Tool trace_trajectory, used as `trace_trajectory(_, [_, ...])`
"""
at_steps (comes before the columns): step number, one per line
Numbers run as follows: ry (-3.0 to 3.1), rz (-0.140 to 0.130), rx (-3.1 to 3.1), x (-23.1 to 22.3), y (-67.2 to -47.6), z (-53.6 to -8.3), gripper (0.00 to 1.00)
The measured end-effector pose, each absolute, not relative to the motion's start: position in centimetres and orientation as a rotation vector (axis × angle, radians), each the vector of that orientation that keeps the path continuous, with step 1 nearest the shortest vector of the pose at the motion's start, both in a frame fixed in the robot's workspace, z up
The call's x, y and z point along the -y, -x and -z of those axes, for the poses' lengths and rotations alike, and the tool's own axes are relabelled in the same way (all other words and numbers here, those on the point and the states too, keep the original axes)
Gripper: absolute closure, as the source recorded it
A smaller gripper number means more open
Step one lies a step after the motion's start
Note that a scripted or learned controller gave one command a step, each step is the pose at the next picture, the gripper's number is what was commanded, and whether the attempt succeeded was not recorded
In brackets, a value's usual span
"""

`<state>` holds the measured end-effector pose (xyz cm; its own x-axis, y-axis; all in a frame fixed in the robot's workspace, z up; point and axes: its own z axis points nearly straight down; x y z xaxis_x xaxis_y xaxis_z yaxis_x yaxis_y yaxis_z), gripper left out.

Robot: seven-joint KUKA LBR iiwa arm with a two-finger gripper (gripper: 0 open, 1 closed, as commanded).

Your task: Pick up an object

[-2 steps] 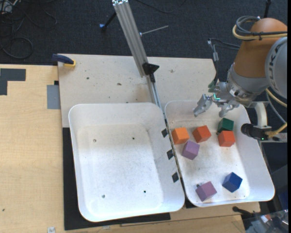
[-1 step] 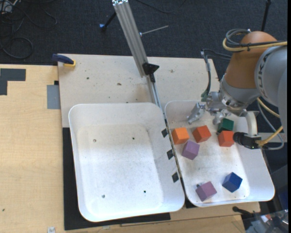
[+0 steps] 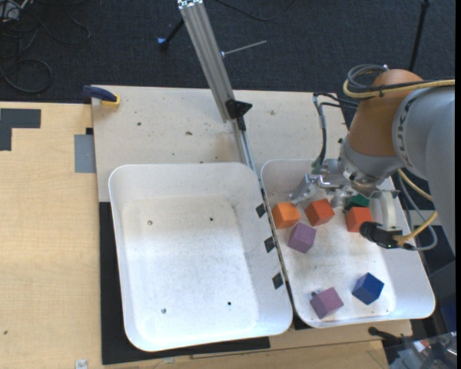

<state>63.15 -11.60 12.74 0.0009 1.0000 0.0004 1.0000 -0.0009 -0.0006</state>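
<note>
A: Six blocks to choose from in the right bin [image 3: 415, 302], none lifted yet. Gripper [image 3: 325, 184] spread or pressed together? Cannot tell, too blurred under the wrist.

B: Seems to hang low over the red block [image 3: 320, 211], with nothing seen pinched. Worried about the neighbours?

A: Very much. Orange block [image 3: 286, 214] just beside the red one, purple block [image 3: 301, 237] close below both, maybe touching. Easy to come down on an edge and shove instead of grasp.

B: Or to catch two at once and lose both on the lift.

A: Also a second red block [image 3: 358, 218] and something green [image 3: 359, 201] tucked under the arm — likely to get knocked by the wrist or the cabling.

B: Safer targets, probably: blue block [image 3: 367, 288] and the other purple block [image 3: 326, 302], well apart from the cluster, near the front wall.

A: Agreed, though still a risk of slipping from a shallow grip on a tilted block
</note>
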Motion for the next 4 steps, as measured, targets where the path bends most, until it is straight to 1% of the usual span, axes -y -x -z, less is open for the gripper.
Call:
trace_trajectory(1, [2.225, -0.001, 2.216, 11.7, -63.1, -11.2, 0.0])
trace_trajectory(2, [2.23, -0.004, 2.207, 11.9, -63.0, -11.9, 1.0])
trace_trajectory(3, [2.222, 0.001, 2.221, 11.7, -63.7, -16.4, 1.0])
trace_trajectory(4, [2.222, 0.003, 2.224, 11.4, -63.8, -22.6, 1.0])
